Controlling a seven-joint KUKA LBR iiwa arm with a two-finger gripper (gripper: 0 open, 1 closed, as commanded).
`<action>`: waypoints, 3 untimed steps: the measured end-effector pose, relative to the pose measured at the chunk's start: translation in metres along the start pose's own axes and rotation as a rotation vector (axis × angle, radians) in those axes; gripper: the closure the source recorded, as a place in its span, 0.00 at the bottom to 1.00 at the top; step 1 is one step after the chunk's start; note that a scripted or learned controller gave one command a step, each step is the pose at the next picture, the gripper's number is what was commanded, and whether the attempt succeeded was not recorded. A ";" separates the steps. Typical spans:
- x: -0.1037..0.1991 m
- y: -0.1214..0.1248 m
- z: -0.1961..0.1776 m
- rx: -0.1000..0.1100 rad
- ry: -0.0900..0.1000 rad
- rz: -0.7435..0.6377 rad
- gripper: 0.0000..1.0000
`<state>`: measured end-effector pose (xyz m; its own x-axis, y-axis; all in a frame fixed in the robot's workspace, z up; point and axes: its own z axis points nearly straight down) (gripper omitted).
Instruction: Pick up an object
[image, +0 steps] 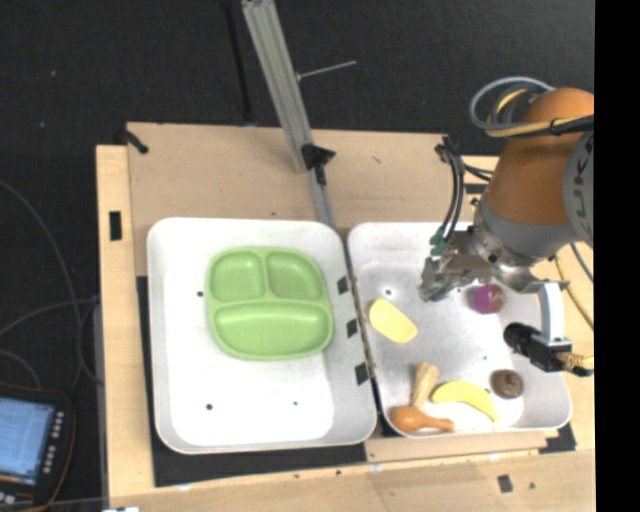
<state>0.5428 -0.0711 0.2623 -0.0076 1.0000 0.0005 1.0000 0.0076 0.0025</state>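
The yellow oval piece (393, 322) at 7 o'clock from the gripper (440, 283) is probably best approached straight down and centred, though the claw's spread honestly can't be judged.

The bulky arm (535, 190) shows a rounded glossy orange shell over a grey metal wrist section, with thin black cables trailing down its left side, pale grey looped hoses arching above it, and a dull grey two-finger gripper (437, 284) beneath.
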 end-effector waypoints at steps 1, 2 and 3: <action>0.049 0.015 0.015 0.003 0.000 0.001 1.00; 0.106 0.018 0.020 0.004 0.001 0.000 1.00; 0.147 0.029 0.022 0.002 0.000 0.001 1.00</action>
